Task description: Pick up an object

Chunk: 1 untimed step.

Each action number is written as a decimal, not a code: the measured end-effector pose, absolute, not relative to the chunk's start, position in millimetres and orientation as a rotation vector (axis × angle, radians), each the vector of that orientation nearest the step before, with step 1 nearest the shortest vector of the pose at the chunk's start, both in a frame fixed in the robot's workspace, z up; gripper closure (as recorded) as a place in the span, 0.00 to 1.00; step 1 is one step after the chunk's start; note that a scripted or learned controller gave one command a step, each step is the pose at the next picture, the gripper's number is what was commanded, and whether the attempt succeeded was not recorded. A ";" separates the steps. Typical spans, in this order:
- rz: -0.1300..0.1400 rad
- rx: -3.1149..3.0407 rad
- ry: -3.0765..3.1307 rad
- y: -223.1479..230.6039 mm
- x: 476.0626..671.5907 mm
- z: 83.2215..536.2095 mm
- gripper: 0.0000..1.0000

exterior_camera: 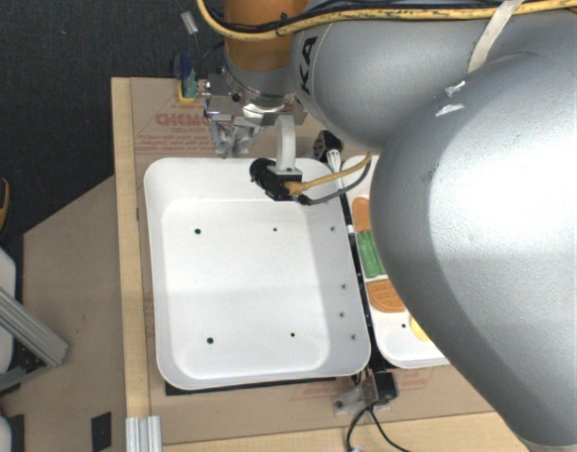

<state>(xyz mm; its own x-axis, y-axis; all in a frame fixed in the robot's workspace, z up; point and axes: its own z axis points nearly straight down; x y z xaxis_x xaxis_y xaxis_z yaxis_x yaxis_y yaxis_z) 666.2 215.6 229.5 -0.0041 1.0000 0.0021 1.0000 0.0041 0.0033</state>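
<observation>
two white bins sit side by side on your desk (128, 252), which is covered with brown cardboard bearing red print along its far edge. the left bin (250, 281) faces you almost whole, its floor bare apart from a few small dark dots. the right bin (401, 347) is mostly hidden behind the big grey arm (476, 205) that sweeps in from the right and takes up much of the view.

you can see the orange band (269, 17) of the arm at the top, and below it the hand (236, 139) hanging over the far rim of the left bin, near its far left corner. the view does not let you tell whether the hand is apart or together, and nothing is visible in it.

the things to pick lie in the right bin: an orange object (361, 213) at the far end, a green object (368, 252) just beside it, another orange piece (387, 298) nearer you, and a yellow bit (418, 328) at the arm's edge. all sit well apart from the hand.

a yellow cable (363, 12) runs along the arm.
</observation>
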 end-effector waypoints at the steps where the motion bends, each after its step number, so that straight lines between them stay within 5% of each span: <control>1: -0.006 2.222 2.226 225.0 641.9 213.0 1.00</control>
